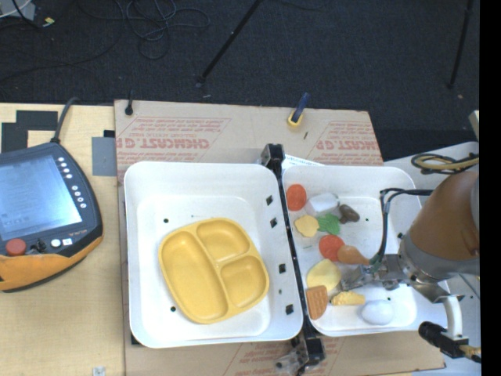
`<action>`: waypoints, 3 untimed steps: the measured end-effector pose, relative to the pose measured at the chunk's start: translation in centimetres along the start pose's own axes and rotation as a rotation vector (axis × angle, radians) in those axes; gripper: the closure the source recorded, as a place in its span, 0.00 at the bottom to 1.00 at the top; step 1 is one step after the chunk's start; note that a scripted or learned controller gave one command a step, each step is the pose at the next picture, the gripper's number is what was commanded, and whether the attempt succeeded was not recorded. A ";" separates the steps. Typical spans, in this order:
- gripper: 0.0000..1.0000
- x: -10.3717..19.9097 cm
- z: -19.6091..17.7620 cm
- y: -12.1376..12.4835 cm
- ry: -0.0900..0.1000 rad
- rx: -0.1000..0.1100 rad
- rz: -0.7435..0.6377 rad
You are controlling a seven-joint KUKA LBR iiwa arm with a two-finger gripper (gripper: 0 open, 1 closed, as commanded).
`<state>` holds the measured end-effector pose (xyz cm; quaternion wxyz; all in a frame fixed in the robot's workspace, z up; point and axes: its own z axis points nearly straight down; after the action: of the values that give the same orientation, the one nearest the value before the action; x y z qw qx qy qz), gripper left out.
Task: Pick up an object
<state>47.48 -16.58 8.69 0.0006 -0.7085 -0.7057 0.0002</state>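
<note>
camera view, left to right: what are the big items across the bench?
Teach pendant → yellow divided tray in the left bin → toy food pile in the right bin → arm.

A yellow three-compartment tray [214,268] lies in the left white bin [149,210], which touches the right white bin [399,180] along a black centre divider [283,233]. Both rest on printed cardboard [196,135] covering the tabletop [63,319]. At the tabletop's left edge sits a control pendant [43,214] with a lit screen. Black cables [149,14] trail across the dark floor [329,45] beyond the far edge.
</note>
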 end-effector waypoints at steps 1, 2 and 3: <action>0.00 0.5 -0.1 3.9 0.000 -0.001 -0.005; 0.00 -2.4 -0.1 7.9 -0.002 -0.002 -0.008; 1.00 -2.3 -1.0 7.6 0.002 0.003 -0.005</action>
<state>55.09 -18.95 9.73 0.0025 -0.7068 -0.7074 0.0007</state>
